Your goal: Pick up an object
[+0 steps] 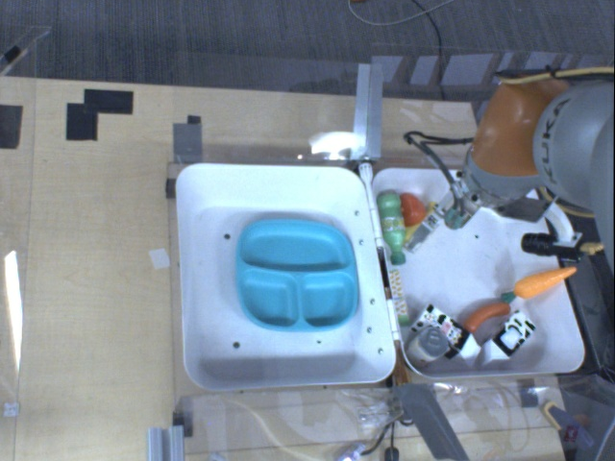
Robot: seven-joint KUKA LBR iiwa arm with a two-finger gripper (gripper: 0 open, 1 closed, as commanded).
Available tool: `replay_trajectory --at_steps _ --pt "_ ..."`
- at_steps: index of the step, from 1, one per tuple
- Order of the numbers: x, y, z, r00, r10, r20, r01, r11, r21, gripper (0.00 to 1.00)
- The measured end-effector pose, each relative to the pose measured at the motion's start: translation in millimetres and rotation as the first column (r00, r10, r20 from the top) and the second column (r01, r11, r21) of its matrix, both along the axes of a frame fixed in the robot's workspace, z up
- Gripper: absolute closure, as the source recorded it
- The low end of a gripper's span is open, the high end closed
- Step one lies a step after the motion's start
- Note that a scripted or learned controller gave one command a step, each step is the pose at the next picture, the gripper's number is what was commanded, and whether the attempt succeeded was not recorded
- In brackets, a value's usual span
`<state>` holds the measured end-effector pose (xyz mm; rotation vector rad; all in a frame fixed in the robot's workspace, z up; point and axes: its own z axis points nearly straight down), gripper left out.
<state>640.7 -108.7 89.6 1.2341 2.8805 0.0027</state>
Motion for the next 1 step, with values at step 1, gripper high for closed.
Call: replay_trajectory --at_steps 1 --pt "0.8 1.1 11.1 1.0 -0.001 0.003 0.001 1.0 0.001 1.0"
